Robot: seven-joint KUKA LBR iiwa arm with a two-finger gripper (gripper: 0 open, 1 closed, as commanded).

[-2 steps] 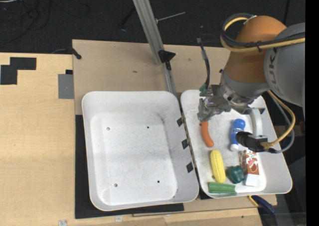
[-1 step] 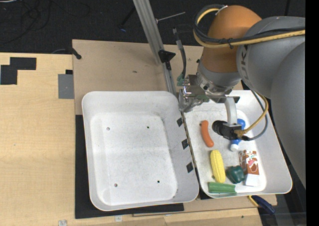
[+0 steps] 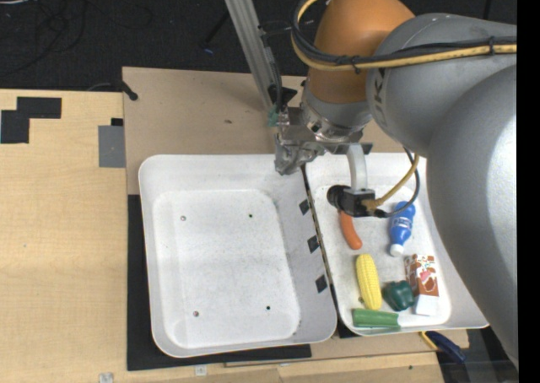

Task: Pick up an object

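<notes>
Grey arm casing (image 3: 472,162), nearest the lens, leads to the gripper (image 3: 291,158), poised over the rim between the two bins; whether it is apart or together cannot be told. Candidate objects lie below and right of it in the right bin (image 3: 439,310): orange carrot (image 3: 350,231), blue-and-white bottle (image 3: 402,226), corn cob (image 3: 368,281), brown carton (image 3: 424,280), dark green piece (image 3: 398,294), green stick (image 3: 375,318). Risk: a descent from here probably strikes the rim. Tight clustering may foul a grasp. Left bin (image 3: 169,179) lies below and left.
</notes>
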